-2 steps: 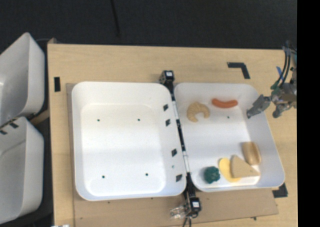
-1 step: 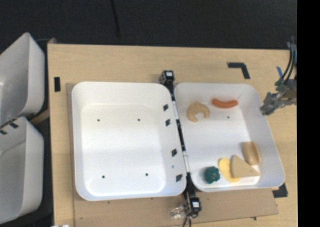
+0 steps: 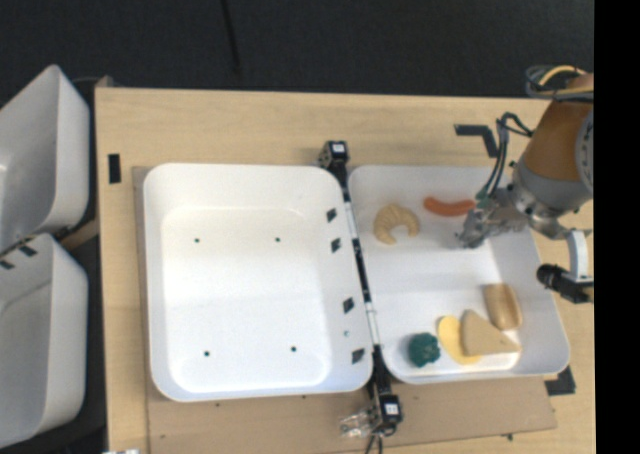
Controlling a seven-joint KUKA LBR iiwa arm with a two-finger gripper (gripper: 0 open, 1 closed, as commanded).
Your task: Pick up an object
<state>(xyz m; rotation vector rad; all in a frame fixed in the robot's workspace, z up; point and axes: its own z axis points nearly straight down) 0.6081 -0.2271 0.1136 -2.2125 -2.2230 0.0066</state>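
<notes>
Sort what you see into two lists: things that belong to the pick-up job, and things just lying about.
Belongs to the job:
claw
orange-red piece beside it
tan croissant-shaped piece
right bin

Just lying about:
green lump
yellow piece
tan wedge
brown bread-like piece
left bin

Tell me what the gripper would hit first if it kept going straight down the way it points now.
Probably the bare white floor of the right bin, just below the gripper. The orange-red elongated toy lies close on its upper left and might be grazed; depth is hard to judge here.
</notes>
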